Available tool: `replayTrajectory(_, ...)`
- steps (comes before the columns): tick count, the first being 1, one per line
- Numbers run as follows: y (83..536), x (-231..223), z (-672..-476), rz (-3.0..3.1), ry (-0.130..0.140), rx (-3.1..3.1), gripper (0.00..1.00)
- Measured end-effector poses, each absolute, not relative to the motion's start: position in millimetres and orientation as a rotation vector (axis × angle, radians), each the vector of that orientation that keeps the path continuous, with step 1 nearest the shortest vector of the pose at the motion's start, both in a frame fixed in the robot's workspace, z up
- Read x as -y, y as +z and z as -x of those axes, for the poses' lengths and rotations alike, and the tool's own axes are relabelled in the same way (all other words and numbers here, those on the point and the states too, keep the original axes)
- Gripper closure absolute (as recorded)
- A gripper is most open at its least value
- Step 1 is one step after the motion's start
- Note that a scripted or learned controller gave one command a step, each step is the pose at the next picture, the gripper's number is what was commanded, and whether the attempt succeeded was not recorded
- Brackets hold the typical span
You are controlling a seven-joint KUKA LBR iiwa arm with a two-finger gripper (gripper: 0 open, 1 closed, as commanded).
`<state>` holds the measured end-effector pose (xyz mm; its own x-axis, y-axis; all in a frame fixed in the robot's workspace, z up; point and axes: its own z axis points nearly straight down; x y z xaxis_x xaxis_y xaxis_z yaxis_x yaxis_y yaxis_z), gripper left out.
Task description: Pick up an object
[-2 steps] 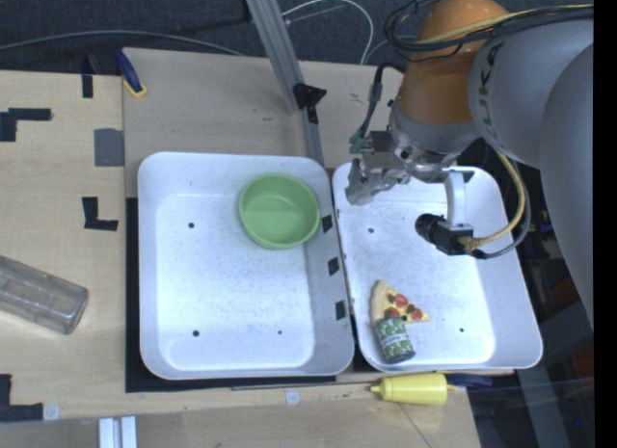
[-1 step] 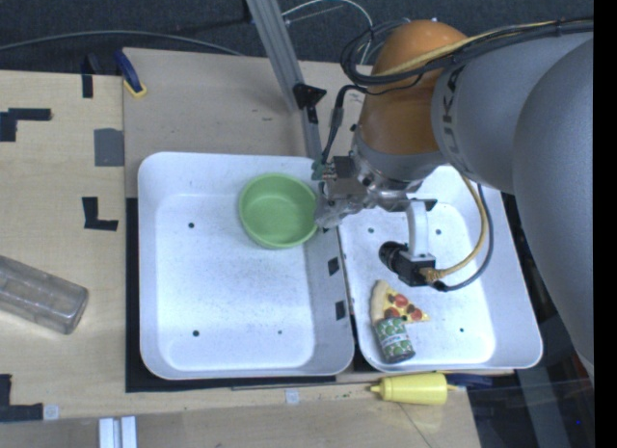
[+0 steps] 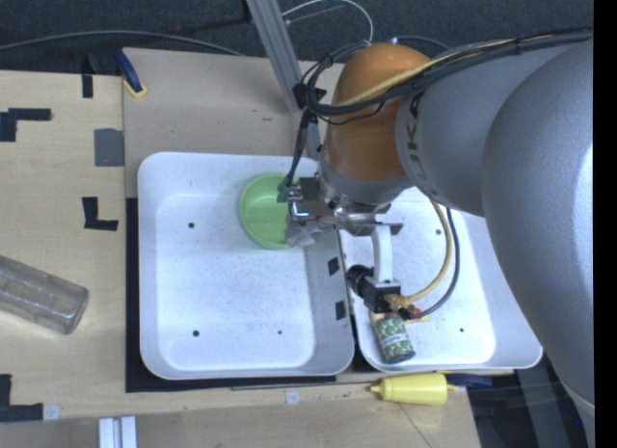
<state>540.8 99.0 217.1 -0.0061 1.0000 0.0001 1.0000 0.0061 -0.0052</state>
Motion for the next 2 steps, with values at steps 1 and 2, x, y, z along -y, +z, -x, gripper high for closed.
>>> replayTrajectory(1,219.8,-100.5,-535.8,2.216,0.004,2.223,1.0)
replayTrajectory(2,219.7,-99.9,-536.1,2.218,0.003,2.222,0.0)
